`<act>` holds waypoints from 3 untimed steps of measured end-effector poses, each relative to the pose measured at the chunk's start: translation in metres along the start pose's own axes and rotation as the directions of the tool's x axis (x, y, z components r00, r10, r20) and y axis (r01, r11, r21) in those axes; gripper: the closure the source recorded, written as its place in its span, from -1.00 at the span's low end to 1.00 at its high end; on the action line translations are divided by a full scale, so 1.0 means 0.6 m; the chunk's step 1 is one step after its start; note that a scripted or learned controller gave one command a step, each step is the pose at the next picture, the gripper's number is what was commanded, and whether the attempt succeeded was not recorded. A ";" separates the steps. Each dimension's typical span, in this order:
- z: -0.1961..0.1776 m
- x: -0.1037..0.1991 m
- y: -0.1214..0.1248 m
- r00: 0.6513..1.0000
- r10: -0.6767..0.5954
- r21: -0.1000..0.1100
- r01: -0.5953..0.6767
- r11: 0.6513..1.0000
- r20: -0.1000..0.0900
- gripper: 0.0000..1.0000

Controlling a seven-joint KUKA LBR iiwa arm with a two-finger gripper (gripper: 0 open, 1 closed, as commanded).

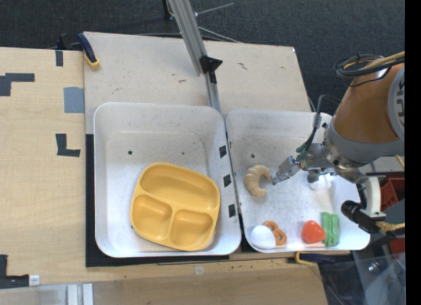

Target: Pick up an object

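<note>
The croissant (257,180) lies in the middle of the right bin (263,126), on its left side, near the wall shared with the left bin (112,119). Nearest the camera, along the right bin's front edge, sit a white egg (262,235), an orange pretzel-like ring (276,233) touching it, a red tomato (313,232) and a green piece (331,229) just beside the tomato. In the left bin's front half rests a yellow divided tray (175,206). Farther back, the gripper (281,173) reaches in from the right, its tip just beside the croissant's right end; whether it is spread or closed cannot be told, and nothing is seen between its tips
</note>
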State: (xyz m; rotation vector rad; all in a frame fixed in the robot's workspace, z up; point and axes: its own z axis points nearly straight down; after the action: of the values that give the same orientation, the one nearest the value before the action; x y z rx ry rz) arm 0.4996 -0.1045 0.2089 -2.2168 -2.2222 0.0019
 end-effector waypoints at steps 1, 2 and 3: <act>0.000 0.000 0.000 1.000 0.000 0.000 0.000 1.000 0.000 -1.00; 0.098 -0.015 -0.005 1.000 0.003 0.005 -0.003 1.000 0.000 -1.00; 0.201 -0.011 -0.010 1.000 0.002 0.000 -0.002 1.000 0.002 -1.00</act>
State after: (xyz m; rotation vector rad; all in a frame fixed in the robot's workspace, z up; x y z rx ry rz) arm 0.4934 -0.1113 0.0881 -2.2201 -2.2215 0.0037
